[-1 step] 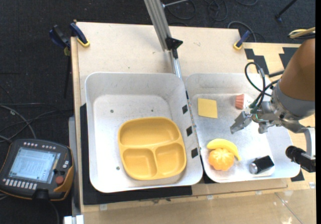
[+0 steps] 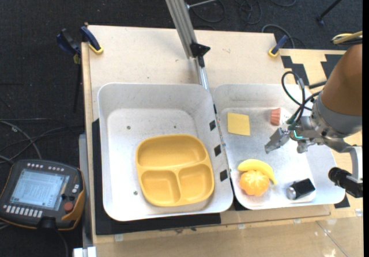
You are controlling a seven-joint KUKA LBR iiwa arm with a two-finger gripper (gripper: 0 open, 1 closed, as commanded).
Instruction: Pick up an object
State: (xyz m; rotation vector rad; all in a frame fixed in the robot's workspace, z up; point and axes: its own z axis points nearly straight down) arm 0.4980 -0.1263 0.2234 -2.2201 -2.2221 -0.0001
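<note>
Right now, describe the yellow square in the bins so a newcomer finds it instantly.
Go to the right bin, the one without the yellow tray. In its far left part lies the yellow square, flat and thin, unlike the rounded banana and orange nearer the front.

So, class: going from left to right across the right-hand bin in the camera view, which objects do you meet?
Yellow square block → orange → pink object → black cylinder. The banana overlaps the orange, so it is left out.

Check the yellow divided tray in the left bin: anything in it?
Empty. All three compartments of the yellow tray show bare yellow; it lies flat in the left bin.
</note>
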